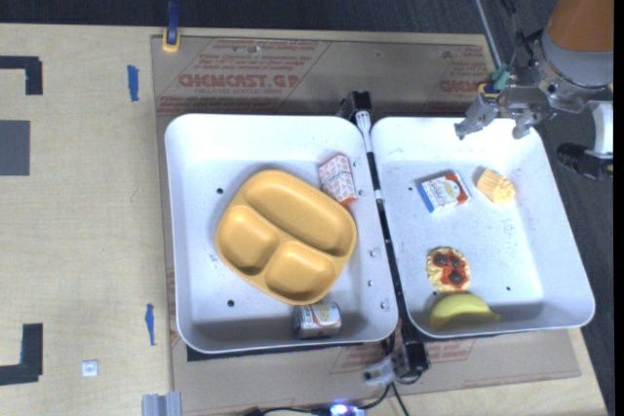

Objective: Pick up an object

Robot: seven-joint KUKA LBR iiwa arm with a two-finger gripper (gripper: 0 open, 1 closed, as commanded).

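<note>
**Arm poised over right bin, nothing in its grasp**

A blue-and-red carton [444, 190] lies flat near the right bin's [570, 278] centre, a yellow block [495, 185] at its 3 o'clock. The gripper [497, 117], fingers spread and empty, hovers at the carton's 1 o'clock, seemingly positioned to descend.

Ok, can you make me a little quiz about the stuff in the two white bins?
1. True or false: the yellow tray lies in the left bin.
2. Which thing lies nearest the front wall of the right bin? A) banana B) blue and white carton C) waffle
3. Fill in: the gripper hangs over the ____ corner of the right bin.

Key: 1 true. 2 A. 3 back, near the middle of its back wall.
</note>
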